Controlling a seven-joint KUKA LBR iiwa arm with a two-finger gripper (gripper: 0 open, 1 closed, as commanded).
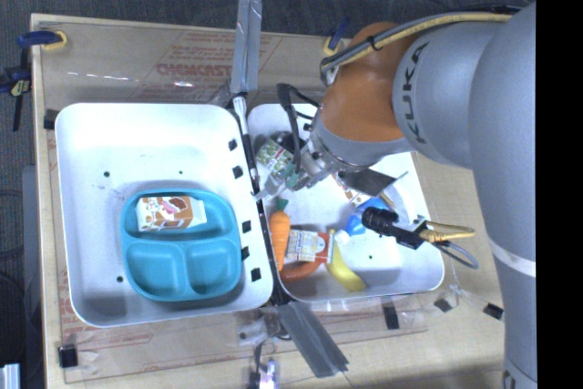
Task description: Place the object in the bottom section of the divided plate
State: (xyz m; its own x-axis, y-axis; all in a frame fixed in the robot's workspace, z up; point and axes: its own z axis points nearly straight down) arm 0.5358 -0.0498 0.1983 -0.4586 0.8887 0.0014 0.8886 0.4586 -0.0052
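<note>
A blue divided plate (182, 273) lies in the left bin (91, 159). A small printed carton (170, 213) rests in its large upper section, and its two lower sections hold nothing. My gripper (290, 170) hangs low over the left side of the right bin (414, 273), close to the wall between the bins. A green and white packet (272, 157) sits right at the gripper's tip. The wrist hides whether anything is between the fingers.
In the right bin, an orange carrot (280, 230), a red and white juice box (308, 248) and a yellow banana (343, 270) lie near the front. The arm covers the back of that bin.
</note>
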